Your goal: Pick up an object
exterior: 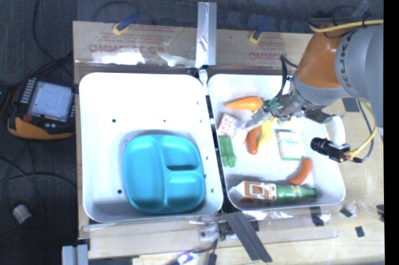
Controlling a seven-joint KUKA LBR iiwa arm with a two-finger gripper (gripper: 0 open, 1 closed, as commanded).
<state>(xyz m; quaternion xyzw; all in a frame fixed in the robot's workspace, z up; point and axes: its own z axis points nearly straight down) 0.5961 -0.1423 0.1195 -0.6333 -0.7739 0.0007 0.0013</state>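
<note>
The left bin (100, 101) has a blue tray (164, 172) in it. In the right bin (324, 192) lie a green piece (227, 151), an orange carrot (244, 103) and a small orange piece (252, 142). The gripper (265, 113) sits low just right of the carrot, which lies flat and points left to right. I cannot tell if the gripper is open or closed. It hides part of a yellow thing (262, 131). A bottle (280, 192) lies at the bottom.
</note>
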